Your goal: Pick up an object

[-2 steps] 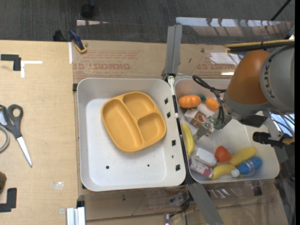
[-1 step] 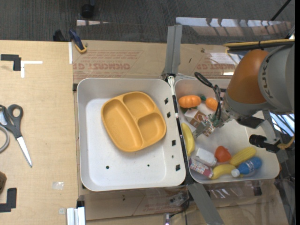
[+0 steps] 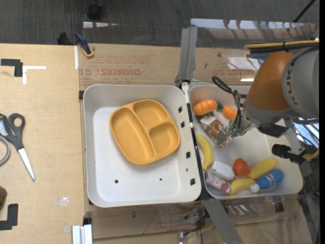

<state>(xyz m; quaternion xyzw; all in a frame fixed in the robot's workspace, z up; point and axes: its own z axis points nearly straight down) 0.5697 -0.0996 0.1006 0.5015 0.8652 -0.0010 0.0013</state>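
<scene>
Wooden bench (image 3: 40, 136) with scissors (image 3: 19, 142); gripper (image 3: 226, 136), grip unreadable, low among crowded toy food beside banana (image 3: 206, 151).

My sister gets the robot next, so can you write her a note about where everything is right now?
Gripper: low in the right bin, over the brown packet; I can't tell if it grips anything.
Things: orange toy, banana, corn, blue bottle all lie in the right bin. Yellow plate sits in the left bin.
Done: nothing lifted yet.
Left: grab one thing, raise it.
</scene>
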